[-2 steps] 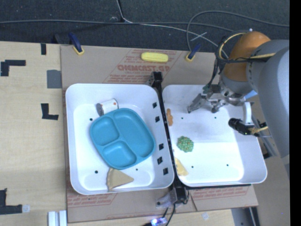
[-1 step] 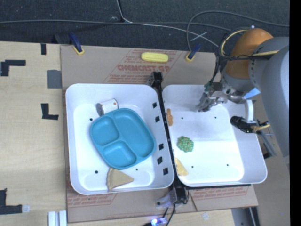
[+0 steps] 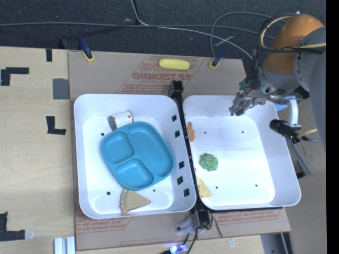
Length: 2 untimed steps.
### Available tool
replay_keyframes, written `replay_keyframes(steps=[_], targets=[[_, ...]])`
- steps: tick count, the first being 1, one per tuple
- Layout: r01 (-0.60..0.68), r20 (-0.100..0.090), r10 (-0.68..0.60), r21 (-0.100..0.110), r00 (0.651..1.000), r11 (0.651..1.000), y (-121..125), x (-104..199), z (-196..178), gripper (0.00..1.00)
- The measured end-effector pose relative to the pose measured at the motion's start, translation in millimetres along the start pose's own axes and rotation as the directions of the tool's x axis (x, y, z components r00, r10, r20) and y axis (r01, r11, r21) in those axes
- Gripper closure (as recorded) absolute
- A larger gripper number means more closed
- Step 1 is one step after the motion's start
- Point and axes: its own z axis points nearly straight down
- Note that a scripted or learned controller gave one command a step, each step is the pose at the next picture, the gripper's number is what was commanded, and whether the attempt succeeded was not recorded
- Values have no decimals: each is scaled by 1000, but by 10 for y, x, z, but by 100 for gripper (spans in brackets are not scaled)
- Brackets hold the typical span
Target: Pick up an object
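Observation:
My gripper (image 3: 237, 108) hangs over the far right corner of the right bin (image 3: 275, 157), fingers pointing down and to the left, with nothing seen between them. In that bin lie a green knobbly ball (image 3: 208, 162) near the middle, a small orange piece (image 3: 190, 132) by the left wall, and a yellow wedge (image 3: 203, 188) near the front left. The left bin (image 3: 87, 142) holds a blue divided plate (image 3: 137, 154), a small white cup (image 3: 121, 119) on its side, and a tan wedge (image 3: 132, 200).
A yellow banana-like toy (image 3: 174, 64) rests on the cardboard behind the bins. Blue clamps (image 3: 86, 49) (image 3: 217, 59) hold the cardboard. Cables loop over the dark backdrop toward the arm.

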Motion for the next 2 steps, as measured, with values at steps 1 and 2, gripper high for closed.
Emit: replay_keyframes(steps=[1, 2], targets=[[0, 0, 0, 1, 1000, 1000, 10, 2, -531, 100], [5, -3, -5, 4, 1000, 1000, 20, 583, -580, 100]])
